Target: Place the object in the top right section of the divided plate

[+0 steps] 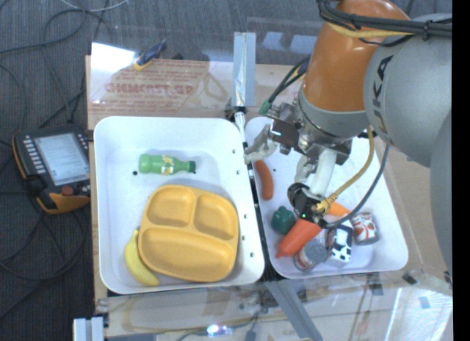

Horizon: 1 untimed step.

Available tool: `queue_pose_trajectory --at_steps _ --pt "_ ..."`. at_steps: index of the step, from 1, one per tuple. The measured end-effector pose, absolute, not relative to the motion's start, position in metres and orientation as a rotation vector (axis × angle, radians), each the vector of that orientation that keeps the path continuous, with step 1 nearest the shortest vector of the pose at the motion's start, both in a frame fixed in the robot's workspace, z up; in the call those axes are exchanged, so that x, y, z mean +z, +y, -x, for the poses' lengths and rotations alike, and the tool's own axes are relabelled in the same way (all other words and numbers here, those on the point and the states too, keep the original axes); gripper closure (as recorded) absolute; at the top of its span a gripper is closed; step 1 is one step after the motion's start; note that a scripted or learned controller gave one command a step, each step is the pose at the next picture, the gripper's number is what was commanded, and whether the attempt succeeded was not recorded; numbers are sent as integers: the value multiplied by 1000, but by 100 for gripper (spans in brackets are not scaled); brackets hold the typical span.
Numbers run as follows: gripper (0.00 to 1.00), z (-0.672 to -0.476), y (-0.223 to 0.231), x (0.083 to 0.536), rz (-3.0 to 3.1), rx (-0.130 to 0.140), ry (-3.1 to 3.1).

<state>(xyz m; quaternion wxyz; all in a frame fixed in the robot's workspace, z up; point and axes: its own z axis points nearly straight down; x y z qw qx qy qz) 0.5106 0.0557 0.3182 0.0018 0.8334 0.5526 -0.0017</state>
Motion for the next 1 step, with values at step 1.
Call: queue_pose_trajectory --at_steps 1 --pt "100 -511 55 326 -2615 -15 1731"
